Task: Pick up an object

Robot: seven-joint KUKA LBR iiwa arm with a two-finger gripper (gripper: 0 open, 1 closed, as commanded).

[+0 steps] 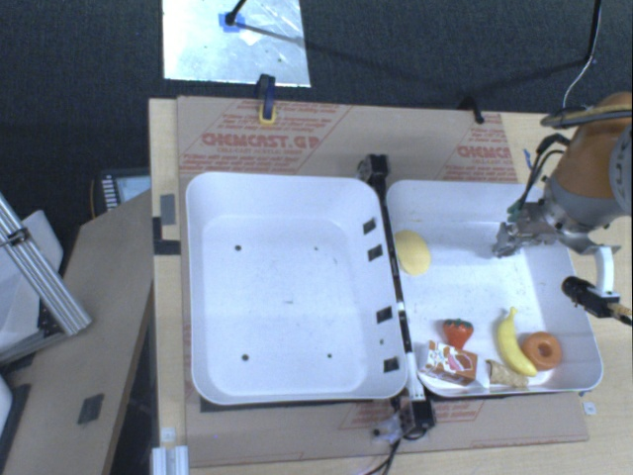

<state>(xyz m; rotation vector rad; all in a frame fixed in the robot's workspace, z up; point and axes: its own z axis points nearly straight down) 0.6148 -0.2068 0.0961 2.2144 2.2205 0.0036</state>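
The tool [506,239] hangs over the far right part of the right bin [465,198], low above bare white floor, with nothing between its fingers as far as I can see; from here I cannot tell how wide it stands. The nearest pickable thing looks to be the yellow lemon [413,252], off to its left by the divider. The banana [511,342], lying lengthwise toward the near edge, sits with the strawberry [457,332], the orange ring [542,349] and a snack packet [450,363] in the near corner, well apart from the tool.
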